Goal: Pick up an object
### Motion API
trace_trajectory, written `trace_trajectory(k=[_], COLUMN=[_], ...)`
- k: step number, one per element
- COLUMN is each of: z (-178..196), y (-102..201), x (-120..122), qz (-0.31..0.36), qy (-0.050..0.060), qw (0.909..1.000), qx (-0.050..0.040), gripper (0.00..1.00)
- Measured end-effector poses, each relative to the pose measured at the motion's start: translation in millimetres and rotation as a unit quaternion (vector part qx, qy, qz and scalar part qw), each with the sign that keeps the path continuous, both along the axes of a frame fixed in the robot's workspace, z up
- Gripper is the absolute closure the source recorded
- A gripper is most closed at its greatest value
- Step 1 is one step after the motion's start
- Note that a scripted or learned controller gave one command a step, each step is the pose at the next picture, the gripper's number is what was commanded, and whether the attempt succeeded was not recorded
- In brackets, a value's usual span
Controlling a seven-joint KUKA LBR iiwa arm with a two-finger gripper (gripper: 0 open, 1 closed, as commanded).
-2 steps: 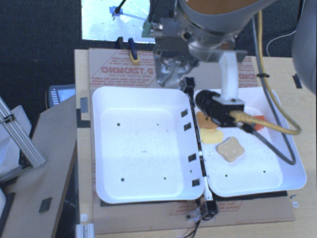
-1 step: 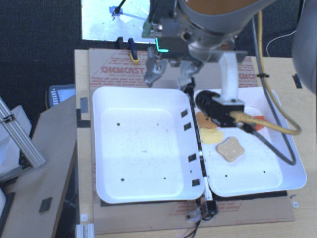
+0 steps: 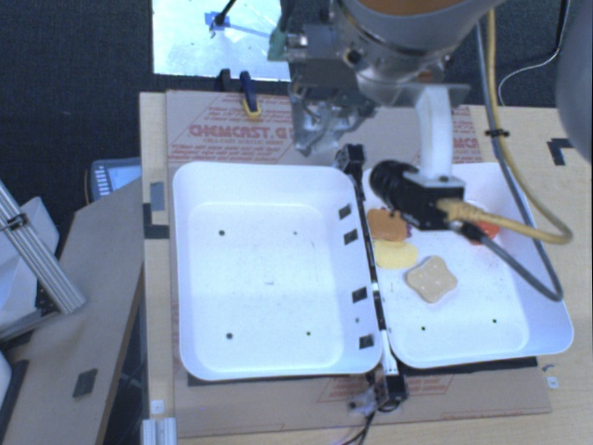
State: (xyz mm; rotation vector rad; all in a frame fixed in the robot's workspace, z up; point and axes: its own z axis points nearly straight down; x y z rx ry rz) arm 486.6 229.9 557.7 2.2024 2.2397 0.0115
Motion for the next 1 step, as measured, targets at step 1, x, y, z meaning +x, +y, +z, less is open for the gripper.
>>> trace_trajectory(k=[1], z=[-0.5], y=[0.0], x=[-0.1], qz=[0.001], qy=[0.001], qw=[1.0000], qx=[-0.0003], gripper=[0.00])
